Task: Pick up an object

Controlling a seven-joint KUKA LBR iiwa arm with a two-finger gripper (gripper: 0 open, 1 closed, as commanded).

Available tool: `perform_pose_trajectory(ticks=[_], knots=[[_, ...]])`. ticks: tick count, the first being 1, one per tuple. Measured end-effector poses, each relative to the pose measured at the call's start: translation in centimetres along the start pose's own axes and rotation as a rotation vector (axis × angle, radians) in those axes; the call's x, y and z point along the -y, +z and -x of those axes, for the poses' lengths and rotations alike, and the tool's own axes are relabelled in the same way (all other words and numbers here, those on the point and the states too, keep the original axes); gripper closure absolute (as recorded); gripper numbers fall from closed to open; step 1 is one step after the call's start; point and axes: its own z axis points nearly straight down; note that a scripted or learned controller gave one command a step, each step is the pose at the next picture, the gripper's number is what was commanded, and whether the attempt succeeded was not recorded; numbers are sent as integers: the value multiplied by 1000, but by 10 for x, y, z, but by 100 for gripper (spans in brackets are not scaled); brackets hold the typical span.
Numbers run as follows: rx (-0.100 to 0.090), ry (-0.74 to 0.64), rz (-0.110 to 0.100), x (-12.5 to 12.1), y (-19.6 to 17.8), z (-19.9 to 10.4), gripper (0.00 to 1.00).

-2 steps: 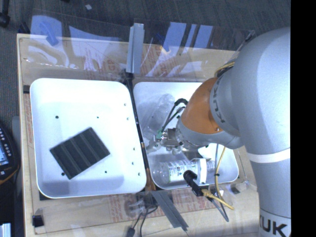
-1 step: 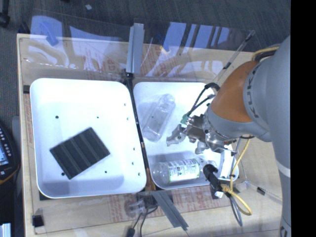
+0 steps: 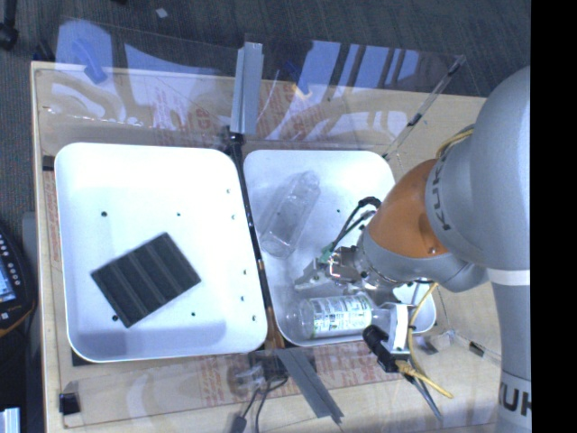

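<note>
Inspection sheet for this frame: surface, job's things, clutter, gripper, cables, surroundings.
Surface: bench bearing the left bin and the right bin side by side.
Job's things: dark ribbed slab flat in the left bin; clear bottle and labelled bottle lying in the right bin.
Clutter: nothing seen.
Gripper: gripper low over the right bin, between the two bottles; finger state unclear.
Cables: dark wires looping at the wrist.
Surroundings: clear panel behind the bins; dark floor beyond.
</note>
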Motion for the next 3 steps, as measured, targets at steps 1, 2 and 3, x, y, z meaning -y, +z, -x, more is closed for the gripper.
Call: perform_pose_trajectory(ticks=[1, 2, 3], knots=[[1, 65, -4, -12, -51, 28, 0], [9, -12, 4, 12, 0, -52, 0], [2, 198, -6, -52, -36, -59, 0]])
